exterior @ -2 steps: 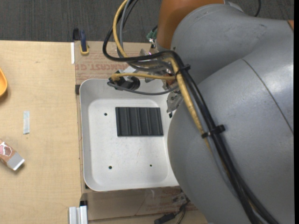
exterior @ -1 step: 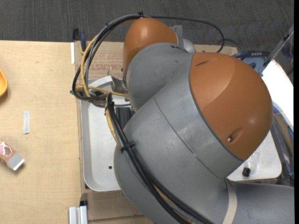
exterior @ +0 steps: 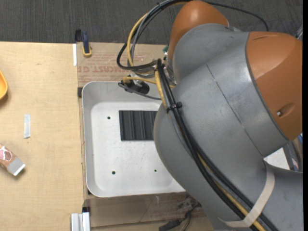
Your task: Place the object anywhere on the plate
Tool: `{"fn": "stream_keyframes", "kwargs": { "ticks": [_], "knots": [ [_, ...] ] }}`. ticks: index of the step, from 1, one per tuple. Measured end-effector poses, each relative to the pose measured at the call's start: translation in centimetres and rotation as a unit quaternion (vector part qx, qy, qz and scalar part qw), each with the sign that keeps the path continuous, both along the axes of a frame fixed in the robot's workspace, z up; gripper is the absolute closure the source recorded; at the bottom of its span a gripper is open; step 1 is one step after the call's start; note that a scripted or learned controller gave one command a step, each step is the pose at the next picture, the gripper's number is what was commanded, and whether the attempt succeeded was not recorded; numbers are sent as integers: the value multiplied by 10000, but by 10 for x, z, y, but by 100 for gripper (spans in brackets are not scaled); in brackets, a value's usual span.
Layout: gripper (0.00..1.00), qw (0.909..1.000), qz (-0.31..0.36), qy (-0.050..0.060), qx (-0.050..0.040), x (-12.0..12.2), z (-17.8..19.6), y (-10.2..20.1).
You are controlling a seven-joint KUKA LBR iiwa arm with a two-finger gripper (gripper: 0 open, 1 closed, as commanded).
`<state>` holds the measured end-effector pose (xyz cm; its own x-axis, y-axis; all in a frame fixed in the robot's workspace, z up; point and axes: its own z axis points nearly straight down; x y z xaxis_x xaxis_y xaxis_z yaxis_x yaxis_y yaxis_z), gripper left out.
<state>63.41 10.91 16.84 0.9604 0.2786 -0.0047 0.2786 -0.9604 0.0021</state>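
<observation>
The grey and orange arm (exterior: 226, 105) leaned low over the right part of the white bin (exterior: 86, 129), and its body covered whatever was below the wrist, so I could not tell if the gripper was apart, together or clamped on something. The bundle of cables (exterior: 168, 105) ran down along the arm, probably tied there so that it would not catch the bin. On the bin floor, just beside the arm, there was a black ribbed panel (exterior: 137, 125). No loose object lay on the part of the floor that could be seen. Well apart from the arm, on the wooden bench (exterior: 43, 81), lay a small reddish packet (exterior: 10, 160) and a thin white strip (exterior: 27, 126). The packet was perhaps the object to place, but this is only my judgement. An orange curved edge (exterior: 2, 86), farther still from the arm, was perhaps the plate. A blue clamp (exterior: 84, 41) stood at the cardboard (exterior: 103, 64) under the bin, probably to hold it fixed.
</observation>
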Motion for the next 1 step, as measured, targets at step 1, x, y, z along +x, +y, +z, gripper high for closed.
{"fn": "stream_keyframes", "kwargs": {
  "ticks": [1],
  "knots": [
    [0, 9991, -431, -8, 4, 12, -53, 46]
  ]
}}
